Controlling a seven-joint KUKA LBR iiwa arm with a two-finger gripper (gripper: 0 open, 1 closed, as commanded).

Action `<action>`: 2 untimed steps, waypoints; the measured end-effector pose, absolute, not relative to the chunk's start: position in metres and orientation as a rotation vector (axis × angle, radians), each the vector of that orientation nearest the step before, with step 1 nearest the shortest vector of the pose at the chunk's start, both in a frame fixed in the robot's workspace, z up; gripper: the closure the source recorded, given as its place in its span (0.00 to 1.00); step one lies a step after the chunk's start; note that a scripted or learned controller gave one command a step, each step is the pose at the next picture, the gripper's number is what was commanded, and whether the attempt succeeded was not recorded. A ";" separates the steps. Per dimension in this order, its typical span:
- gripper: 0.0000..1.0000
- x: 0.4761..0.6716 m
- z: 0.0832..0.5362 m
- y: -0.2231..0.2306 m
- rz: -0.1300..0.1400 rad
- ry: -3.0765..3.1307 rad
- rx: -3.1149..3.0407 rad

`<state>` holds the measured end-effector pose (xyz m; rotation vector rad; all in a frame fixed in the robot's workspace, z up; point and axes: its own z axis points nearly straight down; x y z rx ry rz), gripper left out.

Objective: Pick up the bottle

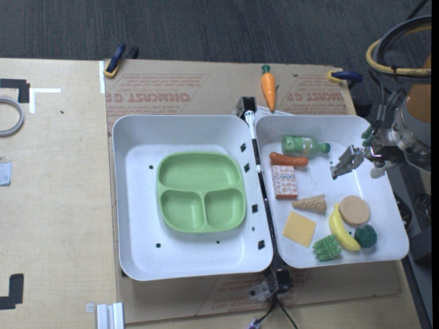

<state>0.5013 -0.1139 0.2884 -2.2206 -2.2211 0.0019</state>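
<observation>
One bottle (305,144), green and translucent, small, lying on its side in the right bin (394,204) near that bin's far wall. Body rounded; a narrower neck or cap end points toward the arm's side, with a pale patch, perhaps a label, at mid-body. Finer print is too small to read.

Handling, as a judgement: likely a light hollow plastic toy, stiff enough to take a firm pinch, smooth and curved, so apt to roll or slip if pinched off-centre. Best hold: across the widest part of the body, fingers closing on its two long sides, clear of the neighbouring item.

Neighbours in the same bin: sausage (289,160), red-orange, just beside the bottle on the near side; printed carton (284,181) below that; cone (310,203); cheese wedge (300,229); banana (341,230); round biscuit (354,211); two green vegetables (346,242) at the near corner.

Gripper (345,164): hanging over the right bin, to the arm's side of the bottle and apart from it. Whether the fingers are parted or closed cannot be told here; nothing is seen between them.

Left bin (130,204): one green divided plate (202,192). Surface beyond the bins: one carrot (267,86).
</observation>
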 end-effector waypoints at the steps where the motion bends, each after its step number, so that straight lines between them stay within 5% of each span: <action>1: 1.00 0.502 0.298 -0.114 0.003 -2.221 -2.222; 2: 1.00 0.478 0.266 -0.185 0.001 -2.344 -2.092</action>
